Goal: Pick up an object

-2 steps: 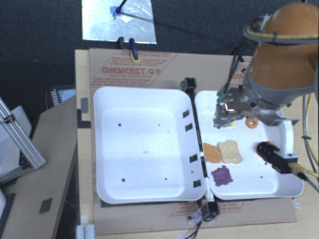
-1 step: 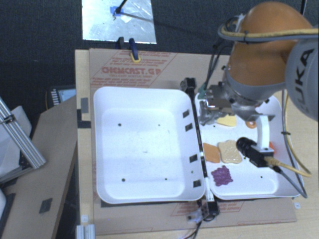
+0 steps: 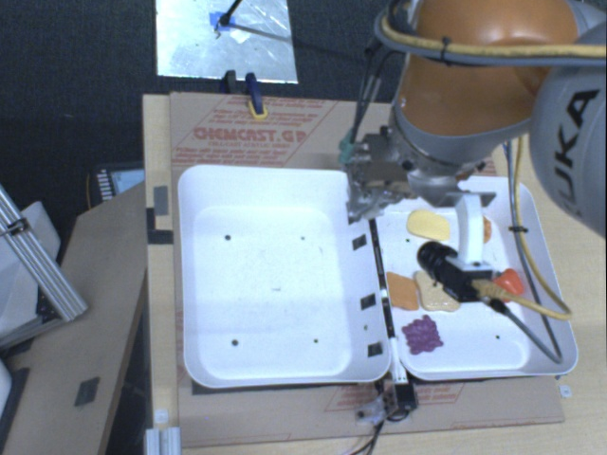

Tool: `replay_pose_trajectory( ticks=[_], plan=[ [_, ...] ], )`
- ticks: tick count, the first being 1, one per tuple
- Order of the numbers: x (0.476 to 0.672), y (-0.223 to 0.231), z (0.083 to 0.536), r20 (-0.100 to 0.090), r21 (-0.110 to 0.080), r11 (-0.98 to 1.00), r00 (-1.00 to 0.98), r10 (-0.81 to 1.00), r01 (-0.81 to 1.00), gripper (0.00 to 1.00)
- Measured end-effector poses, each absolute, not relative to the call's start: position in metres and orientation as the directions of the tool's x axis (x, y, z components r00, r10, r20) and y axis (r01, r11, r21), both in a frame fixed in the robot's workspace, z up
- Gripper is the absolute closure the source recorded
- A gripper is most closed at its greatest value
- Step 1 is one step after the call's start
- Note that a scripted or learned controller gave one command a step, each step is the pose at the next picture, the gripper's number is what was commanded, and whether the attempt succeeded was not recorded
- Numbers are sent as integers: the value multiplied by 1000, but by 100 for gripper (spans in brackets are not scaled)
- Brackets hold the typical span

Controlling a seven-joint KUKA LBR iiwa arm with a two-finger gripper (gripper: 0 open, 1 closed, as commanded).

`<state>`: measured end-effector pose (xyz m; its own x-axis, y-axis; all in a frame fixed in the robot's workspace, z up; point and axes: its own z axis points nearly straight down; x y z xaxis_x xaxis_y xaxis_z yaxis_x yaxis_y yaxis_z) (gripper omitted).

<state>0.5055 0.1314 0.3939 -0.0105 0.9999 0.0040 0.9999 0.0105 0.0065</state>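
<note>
Two white bins are set side by side on a cardboard sheet w/ red print, which is laid on the tan surface. The left bin is shown w/ its bare floor. The right bin is overhung by the arm, grey w/ an orange band, reaching in from the right.

The pincer is seen at the far end of the wall between the bins, approx. over the right bin's far-left corner. Whether it is open or closed can't be told, since it is viewed from above & partly masked by the wrist.

All objects are found in the right bin. A yellow piece is seen near the far end, just right of the pincer. An orange slab is laid by the left wall, w/ a tan piece touching its right side. A purple cluster is placed just in front of those two, apart from both. A red piece is partly hidden by robot parts, right of the tan piece.

Beyond the cardboard a silver sheet is spread flat, & a blue clip is fixed at the cardboard's far edge.
</note>
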Motion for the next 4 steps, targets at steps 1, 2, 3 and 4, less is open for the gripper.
replay_pose_trajectory(
  ticks=[1, 2, 3, 4],
  plan=[
    [515, 145, 476, 4, 11, 6, -6, 1000, 1000, 100],
    [485, 215, 511, 5, 4, 12, -12, 1000, 1000, 100],
    [486, 236, 536, 3, 4, 7, -7, 1000, 1000, 100],
    [486, 234, 535, 1, 1, 6, -6, 1000, 1000, 0]
  ],
)
